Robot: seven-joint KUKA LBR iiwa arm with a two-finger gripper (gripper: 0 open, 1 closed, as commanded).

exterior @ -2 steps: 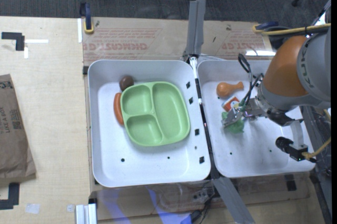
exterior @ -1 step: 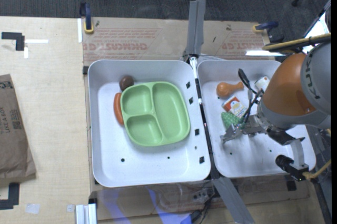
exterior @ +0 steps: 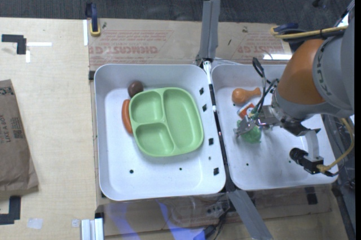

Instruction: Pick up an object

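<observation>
green, small and rounded, the object (exterior: 252, 134) lies in the right bin (exterior: 271, 171), just below the gripper (exterior: 248, 127). judged light, probably plastic and smooth, so liable to slip; best taken across its middle. an orange piece (exterior: 246, 95) lies near, toward the bin's far wall. the arm (exterior: 307, 78) reaches in from the right, wrist bent down over the object. whether the jaws are released or clenched cannot be told. the left bin (exterior: 113, 165) holds a green tray (exterior: 166, 120).

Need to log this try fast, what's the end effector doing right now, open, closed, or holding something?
End effector: cannot be told; it sits low in the right bin, at a green object.
</observation>
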